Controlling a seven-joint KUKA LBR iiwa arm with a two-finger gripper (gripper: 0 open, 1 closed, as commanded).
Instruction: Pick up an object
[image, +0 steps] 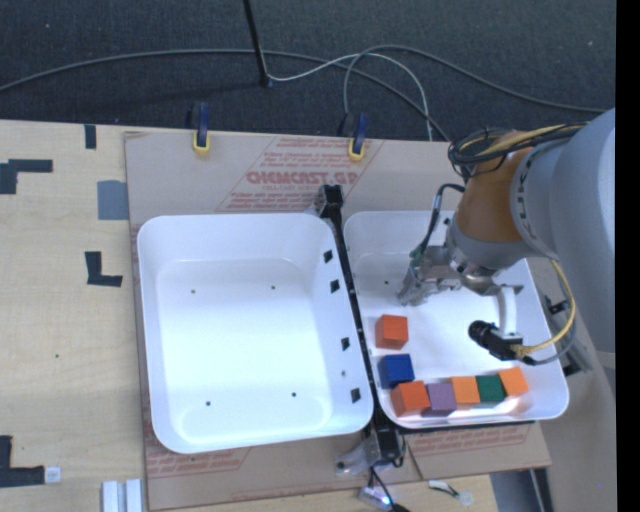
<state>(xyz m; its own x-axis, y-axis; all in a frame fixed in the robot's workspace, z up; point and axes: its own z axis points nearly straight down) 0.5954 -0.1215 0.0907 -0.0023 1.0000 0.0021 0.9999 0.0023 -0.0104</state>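
Gripper (418, 287) hovering low in right bin (440, 225), fingers look released, nothing between them. Orange cube (392, 330) just below-left, loose on floor, well apart from block row (460, 392) at front wall. Risk: closing short, fingertip nudging cube away. No long axis really, cube faces slightly skewed to bin walls.

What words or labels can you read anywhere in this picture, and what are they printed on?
"CHEMCAST G.P.", roughly, in red letters on the brown board under the two white bins; the last letters are blurred, so the reading is unsure.
Smaller red print in repeated slanted lines on the same board: too small to read.
The blocks, the bins and the gripper carry no text that I can read.
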